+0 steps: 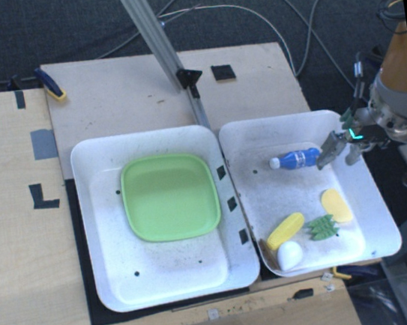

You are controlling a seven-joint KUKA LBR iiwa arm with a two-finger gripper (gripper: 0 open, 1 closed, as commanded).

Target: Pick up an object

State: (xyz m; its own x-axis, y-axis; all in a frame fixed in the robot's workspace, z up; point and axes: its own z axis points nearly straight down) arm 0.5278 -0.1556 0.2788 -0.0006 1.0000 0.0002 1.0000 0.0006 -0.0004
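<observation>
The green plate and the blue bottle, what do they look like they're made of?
Green plate: probably plastic, with a matte, evenly coloured surface and soft rounded corners. Blue bottle: likely plastic too, with a slightly glossy blue body and a white cap, though it looks too small to be sure.

You are looking at a robotics lab: a pale plywood surface (16,224) patched with grey tape squares (43,142), two shallow white plastic bins (90,213) on it, loose grey cables (294,8) trailing over dark carpet behind the bins.
</observation>
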